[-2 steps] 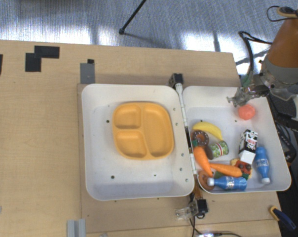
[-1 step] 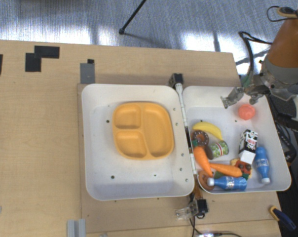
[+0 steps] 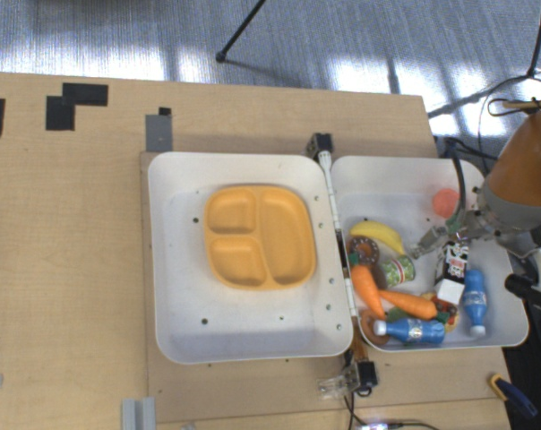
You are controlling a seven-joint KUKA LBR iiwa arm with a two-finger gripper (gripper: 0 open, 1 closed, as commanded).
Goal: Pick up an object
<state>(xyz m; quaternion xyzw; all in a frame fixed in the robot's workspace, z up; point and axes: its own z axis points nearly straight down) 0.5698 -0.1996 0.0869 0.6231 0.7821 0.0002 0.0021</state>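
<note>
Reaching arm: you see the arm (image 3: 521, 173) come in from the view's right, over the right bin (image 3: 514, 331).
Gripper: it (image 3: 442, 234) hangs low over the right bin's middle, above the heap of toys.
Grip state: you cannot tell whether it is released or clenched. The angle and the blur hide that, and you see nothing clearly held in it.
Ball: a pink ball (image 3: 444, 202) lies just beyond the gripper, toward the bin's far wall, apart from the heap.
Carton: a black-and-white carton (image 3: 454, 262) sits just below the gripper in the view, the nearest thing to it. You cannot tell whether they touch.
Upright bottle: a blue bottle (image 3: 475, 299) lies beside the carton, on the gripper's near side and a little toward the arm.
Banana: the banana (image 3: 379, 236) lies level with the gripper, on its side toward the left bin.
Can: a small green can (image 3: 398, 269) lies between banana and carton, near the gripper and lower in the view.
Carrots: one carrot (image 3: 367, 290) lies slantwise against the bin's dividing wall. A second carrot (image 3: 412, 305) lies across the heap, closer to the gripper.
Lying bottle: a second blue bottle (image 3: 415, 331) lies flat at the bin's near wall, the heap's farthest piece from the gripper.
Left bin: this bin (image 3: 163, 330) is well apart from the gripper, across the divider.
Plate: an orange divided plate (image 3: 257, 237) rests in the left bin's middle.
</note>
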